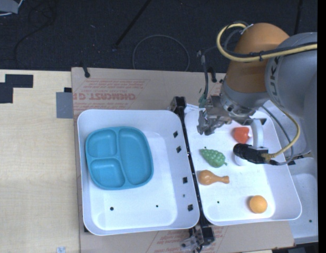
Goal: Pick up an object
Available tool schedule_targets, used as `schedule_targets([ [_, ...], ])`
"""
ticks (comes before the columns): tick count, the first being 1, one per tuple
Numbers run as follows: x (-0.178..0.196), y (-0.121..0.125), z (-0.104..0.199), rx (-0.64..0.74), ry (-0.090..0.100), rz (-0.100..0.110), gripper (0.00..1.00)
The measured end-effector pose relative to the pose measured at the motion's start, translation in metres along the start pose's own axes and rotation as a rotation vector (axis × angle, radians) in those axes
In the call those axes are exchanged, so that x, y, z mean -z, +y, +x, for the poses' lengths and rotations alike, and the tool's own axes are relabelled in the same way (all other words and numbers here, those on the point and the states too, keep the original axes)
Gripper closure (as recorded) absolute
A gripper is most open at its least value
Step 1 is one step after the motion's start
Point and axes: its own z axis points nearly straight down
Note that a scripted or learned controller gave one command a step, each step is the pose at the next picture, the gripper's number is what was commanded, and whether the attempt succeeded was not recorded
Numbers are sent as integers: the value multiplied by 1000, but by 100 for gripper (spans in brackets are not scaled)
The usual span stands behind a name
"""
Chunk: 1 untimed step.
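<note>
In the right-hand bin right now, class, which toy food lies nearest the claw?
The green grapes, just below the claw. The orange drumstick lies lower, the red piece off to the right, and the orange ball is farthest.

Two white bins (131,215); one blue divided tray (119,157); five toy food pieces (213,157).

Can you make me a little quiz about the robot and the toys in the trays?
1. True or false: the blue plate lies in the left bin.
2. How many sections does the blue plate have?
3. Which toy lies nearest the gripper: A) orange ball, B) green grapes, C) chicken leg?

Key: 1 true; 2 three; 3 B.
</note>
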Motion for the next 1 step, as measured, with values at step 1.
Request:
schedule_targets([
  [1,3,-21,46,1,1,1,100],
])
